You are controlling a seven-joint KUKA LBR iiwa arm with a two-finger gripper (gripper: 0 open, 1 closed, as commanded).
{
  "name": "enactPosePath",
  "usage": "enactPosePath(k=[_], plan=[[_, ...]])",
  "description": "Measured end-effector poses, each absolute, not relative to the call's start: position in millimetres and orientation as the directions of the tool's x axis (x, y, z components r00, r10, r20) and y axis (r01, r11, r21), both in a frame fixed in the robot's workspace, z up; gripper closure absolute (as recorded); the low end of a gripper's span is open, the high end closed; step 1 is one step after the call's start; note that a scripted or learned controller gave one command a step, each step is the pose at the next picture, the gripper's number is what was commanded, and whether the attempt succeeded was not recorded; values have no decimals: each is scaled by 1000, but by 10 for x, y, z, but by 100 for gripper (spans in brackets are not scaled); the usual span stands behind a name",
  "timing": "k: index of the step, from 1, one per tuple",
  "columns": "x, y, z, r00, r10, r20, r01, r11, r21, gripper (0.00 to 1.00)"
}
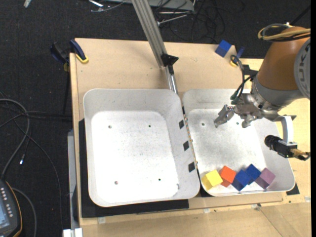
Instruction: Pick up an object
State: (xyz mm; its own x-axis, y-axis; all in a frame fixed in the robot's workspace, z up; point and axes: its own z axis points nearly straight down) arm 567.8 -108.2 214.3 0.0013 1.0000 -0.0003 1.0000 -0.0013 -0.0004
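Note:
Along the near wall of the right bin (207, 132) lies a row of small blocks: a yellow block (212, 178), an orange block (227, 174), a blue block (245, 176) and a purple block (266, 177). My gripper (234, 119) hangs over the far middle of that bin, well behind the blocks. Its two fingers are spread apart, open, and nothing sits between them. The grey and orange arm (284, 73) comes in from the right.
The left bin (98, 107) sits beside the right one, their rims meeting in the middle. A metal pole (150, 26) slants across the bench's far side. Another blue block (223, 47) lies on the bench at the far right corner.

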Motion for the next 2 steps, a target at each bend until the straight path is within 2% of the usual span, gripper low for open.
enactPosePath(k=[1,2], plan=[[5155,-758,1937,0,1000,2,1000,0,-6,0],[4892,-1020,939,4,1000,0,1000,-4,1,0]])
